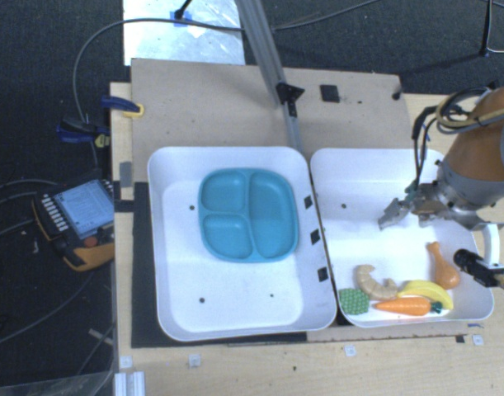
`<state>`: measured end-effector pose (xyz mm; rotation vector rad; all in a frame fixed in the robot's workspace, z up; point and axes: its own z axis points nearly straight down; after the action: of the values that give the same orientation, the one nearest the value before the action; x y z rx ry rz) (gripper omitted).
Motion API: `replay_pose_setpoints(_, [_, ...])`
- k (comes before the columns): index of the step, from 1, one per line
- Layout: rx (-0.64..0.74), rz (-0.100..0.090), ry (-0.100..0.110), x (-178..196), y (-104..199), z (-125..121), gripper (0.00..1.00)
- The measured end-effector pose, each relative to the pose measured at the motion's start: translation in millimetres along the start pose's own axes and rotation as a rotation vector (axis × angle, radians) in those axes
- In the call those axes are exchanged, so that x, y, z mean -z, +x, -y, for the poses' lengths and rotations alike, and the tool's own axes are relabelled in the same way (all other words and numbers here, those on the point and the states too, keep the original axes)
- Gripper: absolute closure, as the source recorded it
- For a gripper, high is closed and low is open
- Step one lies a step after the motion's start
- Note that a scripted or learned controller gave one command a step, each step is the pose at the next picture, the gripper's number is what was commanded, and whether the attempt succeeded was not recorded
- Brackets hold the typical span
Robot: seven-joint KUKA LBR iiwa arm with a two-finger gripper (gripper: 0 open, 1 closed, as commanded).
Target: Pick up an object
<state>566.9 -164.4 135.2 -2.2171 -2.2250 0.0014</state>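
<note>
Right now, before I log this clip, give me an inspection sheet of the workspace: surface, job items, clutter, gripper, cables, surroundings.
Surface: bench with cardboard top bearing left bin and right bin, side by side.
Job's things: in the right bin's near corner, banana, carrot, green piece, tan curved piece, orange drumstick-shaped piece; blue divided plate in the left bin.
Clutter: clamps at the bench's left edge.
Gripper: gripper over the right bin, above the food, nothing seen between its fingers.
Cables: cables loop across the floor.
Surroundings: dark carpet; handheld pendant on the floor at left.
</note>
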Motion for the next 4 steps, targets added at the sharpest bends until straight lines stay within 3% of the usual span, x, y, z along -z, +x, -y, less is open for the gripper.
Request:
replay_pose_setpoints(1, [-0.002, 0.001, -0.004, -50, 0, -2, 0.00])
replay_pose_setpoints(2, [-0.001, 0.002, -0.011, -36, 0, -4, 1.00])
replay_pose_setpoints(4, [0.003, 0.001, -0.007, 71, 4, -5, 1.00])
